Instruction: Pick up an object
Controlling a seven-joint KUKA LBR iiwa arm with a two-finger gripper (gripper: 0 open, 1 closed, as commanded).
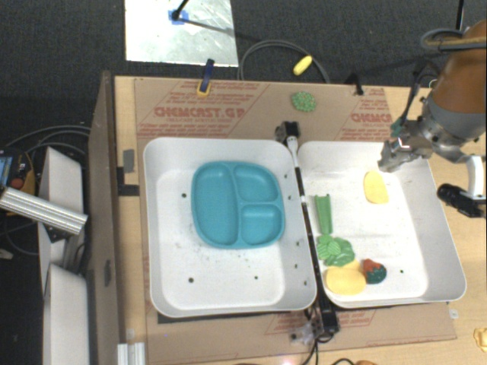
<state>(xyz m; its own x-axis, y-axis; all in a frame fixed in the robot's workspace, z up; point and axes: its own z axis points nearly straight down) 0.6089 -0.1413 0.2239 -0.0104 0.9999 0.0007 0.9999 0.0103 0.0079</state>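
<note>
The right bin (426, 226) holds several small items. A pale yellow piece (375, 188) lies near its far side. A green stick (324, 213) and a green leafy piece (335, 250) lie along the left wall. A yellow lump (346, 281) and a small red and teal item (372, 270) sit at the near edge. My gripper (391, 157) hangs over the far part of this bin, just up and right of the pale yellow piece and apart from it. Nothing shows held in it.
The left bin (171, 280) carries a blue divided plate (237, 204). On the cardboard behind the bins lie a green round item (304, 101) and a yellow item (303, 65). The arm (456, 90) comes in from the upper right.
</note>
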